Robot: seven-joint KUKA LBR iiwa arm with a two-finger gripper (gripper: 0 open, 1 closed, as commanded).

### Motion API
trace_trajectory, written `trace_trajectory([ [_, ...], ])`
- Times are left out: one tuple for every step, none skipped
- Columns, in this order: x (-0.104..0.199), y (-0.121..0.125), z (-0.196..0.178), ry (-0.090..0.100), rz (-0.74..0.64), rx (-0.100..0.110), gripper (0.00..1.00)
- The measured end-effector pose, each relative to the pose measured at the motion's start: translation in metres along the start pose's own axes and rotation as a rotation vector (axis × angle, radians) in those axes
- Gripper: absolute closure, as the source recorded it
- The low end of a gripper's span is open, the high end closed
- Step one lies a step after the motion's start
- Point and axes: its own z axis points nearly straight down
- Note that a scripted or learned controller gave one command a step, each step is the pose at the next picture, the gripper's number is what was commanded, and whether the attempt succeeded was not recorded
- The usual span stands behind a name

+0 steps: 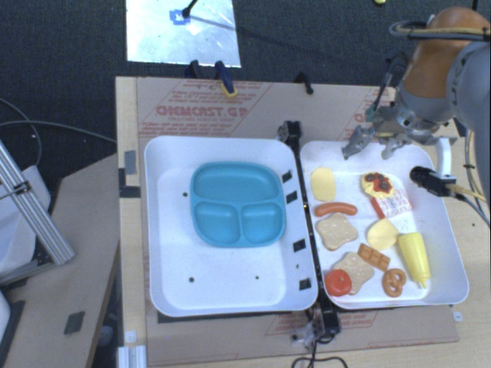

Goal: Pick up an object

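Note:
My gripper (371,146) hovers over the back edge of the right bin (445,228), its two grey fingers spread open with nothing between them. Below it in that bin lie several toy foods: a pale yellow slice (323,182), a pizza slice (383,190), a sausage (335,208), a bread slice (336,231), a yellow wedge (382,234), a corn cob (415,256), a waffle piece (374,257), a second bread slice (354,267), a tomato (338,282) and a pretzel (394,281).
The left bin (169,282) holds a blue divided tray (236,205). A black divider (303,205) runs between the bins. A black fitting (428,179) with a cable juts over the right bin's right side. Clamps (222,75) stand at the bench's back edge.

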Motion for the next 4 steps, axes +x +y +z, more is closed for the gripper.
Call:
trace_trajectory([
  [0.005, -0.043, 0.102, 0.001, 0.0, -0.002, 0.0],
  [0.041, -0.01, 0.095, 0.0, -0.008, -0.012, 0.0],
  [0.025, -0.075, 0.097, -0.001, 0.002, -0.004, 0.0],
  [0.026, -0.072, 0.085, -0.001, -0.001, -0.011, 1.0],
])
